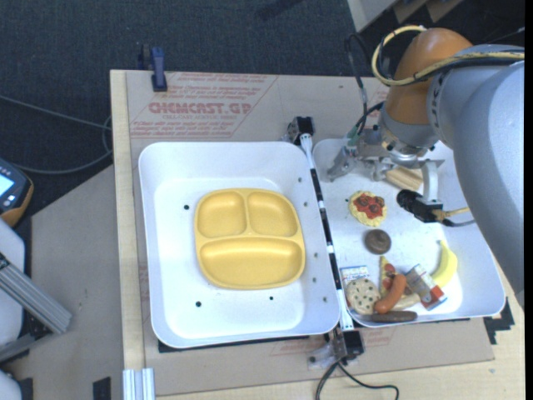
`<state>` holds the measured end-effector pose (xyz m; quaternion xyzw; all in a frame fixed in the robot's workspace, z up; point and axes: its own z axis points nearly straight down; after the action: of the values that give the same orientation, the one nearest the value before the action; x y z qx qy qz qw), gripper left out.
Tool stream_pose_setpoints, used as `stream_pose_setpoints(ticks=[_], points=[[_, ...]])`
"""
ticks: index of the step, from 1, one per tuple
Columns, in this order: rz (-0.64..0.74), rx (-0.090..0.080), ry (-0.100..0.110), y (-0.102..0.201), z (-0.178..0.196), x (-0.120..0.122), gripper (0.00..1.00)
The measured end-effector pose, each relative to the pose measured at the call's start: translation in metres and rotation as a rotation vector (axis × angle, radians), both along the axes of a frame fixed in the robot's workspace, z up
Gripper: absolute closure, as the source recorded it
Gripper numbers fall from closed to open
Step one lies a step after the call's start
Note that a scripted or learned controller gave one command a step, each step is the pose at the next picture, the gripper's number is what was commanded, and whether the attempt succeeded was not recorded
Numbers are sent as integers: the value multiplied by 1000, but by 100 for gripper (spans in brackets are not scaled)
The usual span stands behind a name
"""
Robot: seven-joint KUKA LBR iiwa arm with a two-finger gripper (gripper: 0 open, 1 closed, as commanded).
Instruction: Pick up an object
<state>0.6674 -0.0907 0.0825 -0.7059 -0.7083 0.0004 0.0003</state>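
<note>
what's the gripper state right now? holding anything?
Gripper: over the far end of the right bin, above the toy food; open or closed cannot be told, and nothing is visibly held.

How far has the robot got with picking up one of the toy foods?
Done so far: the gripper is over the far end of the right bin. In hand: nothing that I can see between its fingers. Left to do: pick something and lift it. The little pizza, the brown disc, the banana and the cookie all lie on the bin floor, and the yellow tray sits in the left bin.
</note>
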Motion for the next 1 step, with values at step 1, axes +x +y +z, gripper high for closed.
stream_pose_setpoints(ticks=[1], points=[[-13, -3, 3, -92, 29, -80, 0]])
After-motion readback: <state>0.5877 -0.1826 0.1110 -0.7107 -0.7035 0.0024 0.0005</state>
